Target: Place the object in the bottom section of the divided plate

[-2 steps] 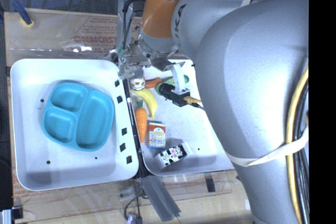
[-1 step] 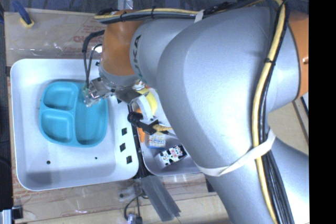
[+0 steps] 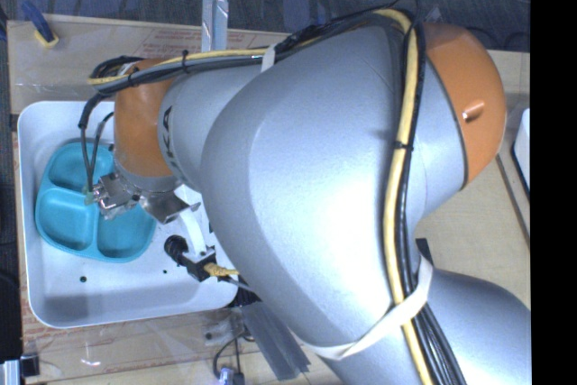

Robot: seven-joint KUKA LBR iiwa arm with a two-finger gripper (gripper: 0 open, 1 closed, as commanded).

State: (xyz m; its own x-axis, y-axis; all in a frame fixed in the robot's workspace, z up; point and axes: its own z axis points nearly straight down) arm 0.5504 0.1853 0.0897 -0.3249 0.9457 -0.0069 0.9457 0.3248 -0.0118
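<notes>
Reaching over the blue divided plate (image 3: 77, 212) in the left white bin (image 3: 54, 307), arm's wrist above it; jaws' state cannot be told, object unseen, placement unconfirmed

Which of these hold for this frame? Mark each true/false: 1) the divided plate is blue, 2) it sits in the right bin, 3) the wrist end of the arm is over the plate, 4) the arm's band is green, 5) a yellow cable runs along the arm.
1) True. The divided plate is blue.
2) False. The plate lies in the white bin at the left of the camera view.
3) True. The arm's wrist end, with the gripper, is over the plate's right side.
4) False. The band above the wrist is orange.
5) True. A yellow cable runs along the grey arm.
</notes>
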